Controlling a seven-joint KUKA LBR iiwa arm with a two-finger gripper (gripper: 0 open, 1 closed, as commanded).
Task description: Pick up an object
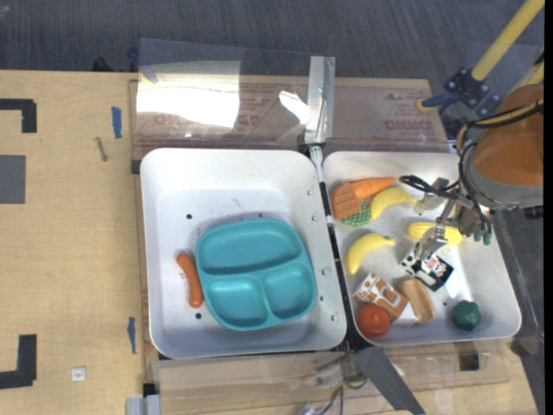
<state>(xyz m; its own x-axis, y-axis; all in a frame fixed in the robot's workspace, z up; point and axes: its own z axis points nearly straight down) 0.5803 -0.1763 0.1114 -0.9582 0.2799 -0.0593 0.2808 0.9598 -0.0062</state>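
Note:
The right bin (504,294) holds toy food: an orange carrot (373,186), a waffle piece (346,201), two yellow bananas (390,200) (367,249), a red tomato (374,320), a brown bun (420,301), a brown-and-white box (380,290), a dark green item (466,315) and a black-and-white packet (432,271). My gripper (432,242) hangs low over the bin's middle right, just above that packet and beside a small yellow piece (442,231). Cables and the wrist hide its tips.
The left bin (164,173) carries a teal divided plate (255,271) with an orange-red sausage (189,279) beside it. A clear panel (225,102) stands behind the bins. The arm's orange band (511,150) overhangs the right bin's far right corner.

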